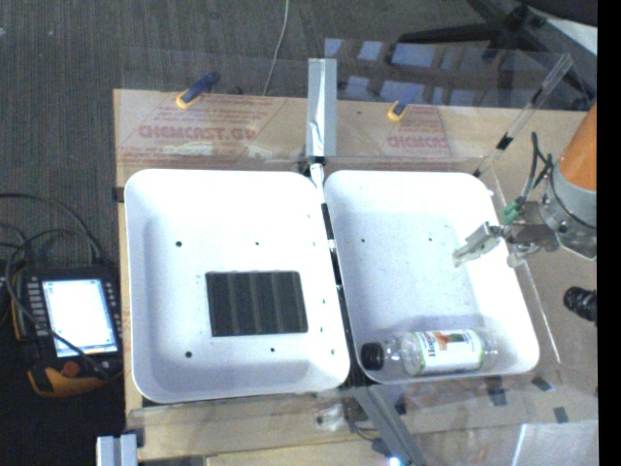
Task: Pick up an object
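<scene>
Hovering with the grey two-finger gripper [488,243] spread open and holding nothing above the right shallow white bin [408,194], well apart from the clear plastic bottle with a black cap [427,351] lying along its near wall, leaving the pick undone.

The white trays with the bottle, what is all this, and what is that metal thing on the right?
You are looking down from a camera fixed above a bench. The grey metal thing with an orange band is a robot arm reaching in from the right. At its end is a claw for picking things up; it hangs over the right white plastic tray and holds nothing. A clear plastic bottle with a black cap lies on its side at that tray's near edge. The left white plastic tray has a dark ridged rectangular pad lying flat in it. The handheld screen beside the bench is probably the robot's controller.
</scene>
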Controlling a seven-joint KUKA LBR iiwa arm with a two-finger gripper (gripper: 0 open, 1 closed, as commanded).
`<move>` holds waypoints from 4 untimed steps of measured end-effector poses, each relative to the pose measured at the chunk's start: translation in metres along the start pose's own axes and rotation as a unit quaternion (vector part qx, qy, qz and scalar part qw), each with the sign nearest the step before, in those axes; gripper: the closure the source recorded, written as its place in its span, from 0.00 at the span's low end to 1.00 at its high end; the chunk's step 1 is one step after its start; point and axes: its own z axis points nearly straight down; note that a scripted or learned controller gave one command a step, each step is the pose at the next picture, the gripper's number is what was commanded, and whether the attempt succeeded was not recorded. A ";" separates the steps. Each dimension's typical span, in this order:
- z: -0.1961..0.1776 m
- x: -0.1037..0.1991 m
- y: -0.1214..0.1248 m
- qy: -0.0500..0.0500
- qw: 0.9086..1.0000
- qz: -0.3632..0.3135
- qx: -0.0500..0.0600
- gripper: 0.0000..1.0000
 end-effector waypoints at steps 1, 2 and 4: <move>0.002 -0.033 -0.022 0.000 1.000 0.005 -0.001 0.00; 0.140 0.026 -0.023 0.001 1.000 -0.027 0.001 0.00; 0.165 0.026 -0.019 -0.004 1.000 -0.003 -0.007 0.00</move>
